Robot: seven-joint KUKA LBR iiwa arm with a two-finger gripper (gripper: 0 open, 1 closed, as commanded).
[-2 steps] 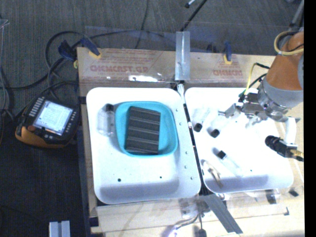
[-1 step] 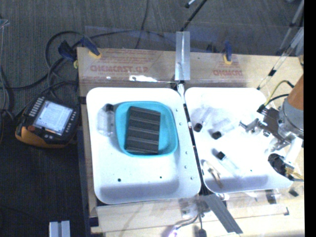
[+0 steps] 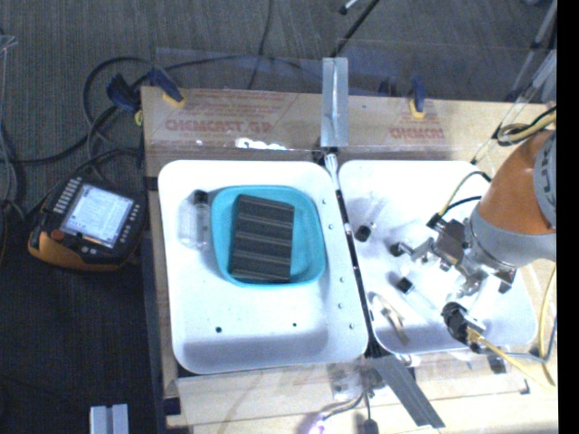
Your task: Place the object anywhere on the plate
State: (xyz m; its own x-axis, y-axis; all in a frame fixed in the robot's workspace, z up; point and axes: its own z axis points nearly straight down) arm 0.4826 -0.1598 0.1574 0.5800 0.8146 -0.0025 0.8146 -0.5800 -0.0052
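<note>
Already on the plate [image 3: 310, 242]: a dark grey block [image 3: 262, 238], oblong, ribbed across with four raised bands, lying flat and slightly turned. Covers most of the plate's middle, with blue rim showing on all sides. Plate in the far half of the left bin [image 3: 253, 337]. Just left of the plate, touching or nearly so, a clear bottle [image 3: 193, 217] on its side.

Over in the right bin [image 3: 520, 319], well apart from the block: the gripper [image 3: 409, 250], low over the white floor, pointing left from the arm [image 3: 511, 211]. Open or closed, cannot tell; nothing seen held. Near it, a small dark piece [image 3: 363, 232] by the bin's left wall.
</note>
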